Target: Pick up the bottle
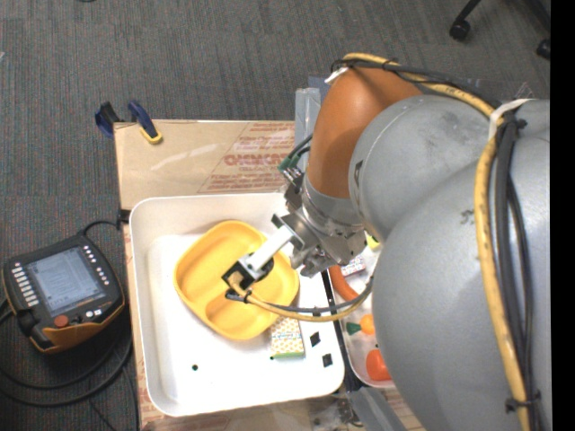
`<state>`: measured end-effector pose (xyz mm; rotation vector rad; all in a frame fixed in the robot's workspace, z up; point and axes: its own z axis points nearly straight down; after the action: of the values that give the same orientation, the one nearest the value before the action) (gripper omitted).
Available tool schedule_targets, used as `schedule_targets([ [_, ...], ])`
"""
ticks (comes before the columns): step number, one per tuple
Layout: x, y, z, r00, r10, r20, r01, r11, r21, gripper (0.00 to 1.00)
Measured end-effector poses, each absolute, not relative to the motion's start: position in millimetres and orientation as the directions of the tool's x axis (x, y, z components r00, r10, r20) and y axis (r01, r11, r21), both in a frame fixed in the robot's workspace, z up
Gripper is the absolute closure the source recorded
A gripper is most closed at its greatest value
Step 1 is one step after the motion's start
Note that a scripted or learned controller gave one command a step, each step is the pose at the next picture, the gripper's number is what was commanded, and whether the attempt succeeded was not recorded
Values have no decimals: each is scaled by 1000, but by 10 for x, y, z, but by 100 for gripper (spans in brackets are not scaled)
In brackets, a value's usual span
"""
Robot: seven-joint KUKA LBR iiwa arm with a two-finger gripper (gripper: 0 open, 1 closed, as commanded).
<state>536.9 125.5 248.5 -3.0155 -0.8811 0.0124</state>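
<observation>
Bench, 9 o'clock bin [180,375]: yellow dish [202,277] inside. Gripper [310,251] hangs at dish's 3 o'clock rim; open or closed, you cannot tell. Likely bottle [356,265], white, labelled, just beside gripper at its 3 o'clock. Arm hides its long axis.

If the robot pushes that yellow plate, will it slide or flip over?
Probably slide: the yellow plate lies flat on the smooth floor of the white bin. It looks like stiff, light plastic, so it likely won't bend. Being low and wide, it seems unlikely to tip.
</observation>
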Motion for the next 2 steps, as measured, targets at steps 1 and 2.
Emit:
schedule_targets([
  [1, 5334, 2097, 2001, 856, 517, -8, 517, -856, -2, 100],
  [2, 6006, 1651, 2135, 761, 649, -8, 649, -761, -3, 100],
])
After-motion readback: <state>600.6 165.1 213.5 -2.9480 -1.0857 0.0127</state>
